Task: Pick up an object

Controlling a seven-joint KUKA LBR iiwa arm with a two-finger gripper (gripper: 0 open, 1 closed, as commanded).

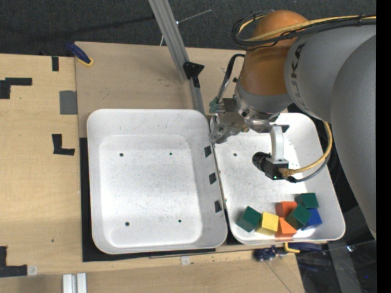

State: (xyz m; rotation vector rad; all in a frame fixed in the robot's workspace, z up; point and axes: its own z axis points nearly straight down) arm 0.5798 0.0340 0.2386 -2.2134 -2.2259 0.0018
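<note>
The camera view looks down at a slant on a light brown surface (36,163) that carries two shallow white bins side by side. The left bin (98,182) shows a bare white floor with a few small dark dots. The right bin (241,163) holds a small heap of coloured blocks in its near right corner.

In this heap, a dark green block (248,218) lies furthest to the left, and a yellow block (267,223) is touching it. Just beside the yellow one there is an orange block (285,226), and a second orange block (284,209) sits behind it. Two more green blocks (305,200) and a blue block (314,217) lie at the right end of the heap, close to the bin wall.

The grey arm with its orange band (269,47) comes in from the right and hangs over the far part of the right bin. The gripper (221,124) is near the wall between the two bins, well apart from the blocks. Whether its fingers are open or closed I cannot tell, because they are dark and small here. No block is seen at them. A grey metal bar (173,35) crosses the top of the view at a slant.
</note>
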